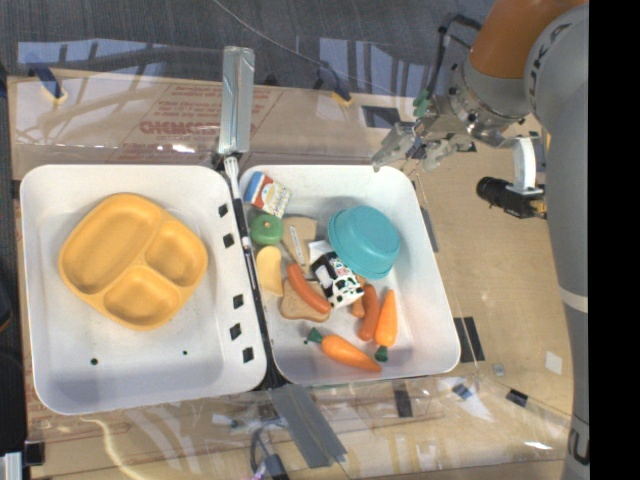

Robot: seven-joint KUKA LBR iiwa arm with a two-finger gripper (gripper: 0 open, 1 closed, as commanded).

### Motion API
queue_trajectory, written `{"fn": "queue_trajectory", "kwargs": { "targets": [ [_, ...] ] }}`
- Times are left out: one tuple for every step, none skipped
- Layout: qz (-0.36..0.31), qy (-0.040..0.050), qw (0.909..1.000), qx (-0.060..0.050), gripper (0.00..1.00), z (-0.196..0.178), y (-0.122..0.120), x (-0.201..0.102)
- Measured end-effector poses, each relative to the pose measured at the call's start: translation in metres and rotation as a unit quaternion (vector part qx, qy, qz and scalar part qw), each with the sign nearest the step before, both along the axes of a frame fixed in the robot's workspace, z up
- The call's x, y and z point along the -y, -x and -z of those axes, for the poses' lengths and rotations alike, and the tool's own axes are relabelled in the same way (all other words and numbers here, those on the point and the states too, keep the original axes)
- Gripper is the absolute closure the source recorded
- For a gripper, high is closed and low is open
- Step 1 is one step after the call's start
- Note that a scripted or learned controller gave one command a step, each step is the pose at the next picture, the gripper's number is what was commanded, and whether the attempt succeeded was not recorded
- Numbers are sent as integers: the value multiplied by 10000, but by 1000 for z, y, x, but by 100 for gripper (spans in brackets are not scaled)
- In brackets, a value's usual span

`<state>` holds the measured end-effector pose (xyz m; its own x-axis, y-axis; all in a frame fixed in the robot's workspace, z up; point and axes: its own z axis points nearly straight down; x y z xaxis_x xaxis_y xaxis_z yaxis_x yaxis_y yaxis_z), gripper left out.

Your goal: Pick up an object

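Two bins sit side by side on the bench (480, 268). The left bin (60, 368) holds a divided plate (133, 259). The right bin (425, 308) holds a bowl (365, 240), carrots (345, 349) before it, a carton (266, 193) at its far left corner. The gripper (405, 153) hangs over the right bin's far edge.

I see the counter (480, 258), brown and covered with clear plastic sheeting, carrying two shallow white bins touching side by side: the left bin (40, 298) and the right bin (425, 268). Black tape strips (468, 338) lie near the right bin.

Glossy white plastic bins (420, 218), matt yellow plastic tray (133, 258), smooth teal plastic bowl (365, 240)
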<state>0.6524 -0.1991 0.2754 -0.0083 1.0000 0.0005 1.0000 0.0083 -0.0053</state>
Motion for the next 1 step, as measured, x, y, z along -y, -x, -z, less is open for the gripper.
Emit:
{"fn": "queue_trajectory", "kwargs": {
  "targets": [
    [156,15,9999,61,0,128,49,-14]
  ]
}}
